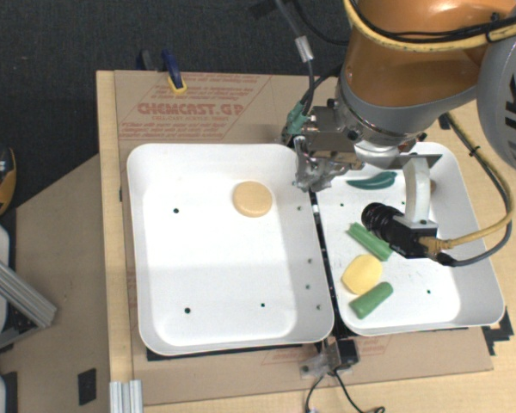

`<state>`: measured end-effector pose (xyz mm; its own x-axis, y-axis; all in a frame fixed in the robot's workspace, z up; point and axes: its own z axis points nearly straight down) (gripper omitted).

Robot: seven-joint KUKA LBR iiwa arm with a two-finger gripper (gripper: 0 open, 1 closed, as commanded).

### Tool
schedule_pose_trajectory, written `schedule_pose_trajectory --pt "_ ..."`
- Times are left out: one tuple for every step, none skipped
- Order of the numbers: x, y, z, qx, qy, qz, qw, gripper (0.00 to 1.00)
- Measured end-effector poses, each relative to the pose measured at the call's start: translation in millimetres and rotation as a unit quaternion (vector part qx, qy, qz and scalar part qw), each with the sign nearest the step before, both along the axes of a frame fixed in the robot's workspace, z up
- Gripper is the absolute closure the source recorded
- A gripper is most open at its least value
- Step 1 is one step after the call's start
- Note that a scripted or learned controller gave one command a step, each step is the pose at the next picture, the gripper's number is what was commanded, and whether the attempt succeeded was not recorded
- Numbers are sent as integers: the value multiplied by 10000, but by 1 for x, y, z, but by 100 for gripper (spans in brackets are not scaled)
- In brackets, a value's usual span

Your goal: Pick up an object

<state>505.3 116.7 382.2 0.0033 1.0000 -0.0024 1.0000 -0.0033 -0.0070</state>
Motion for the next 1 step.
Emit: schedule_pose_trajectory --pt "-29 -20 -105 -5 38 -2 10000 100"
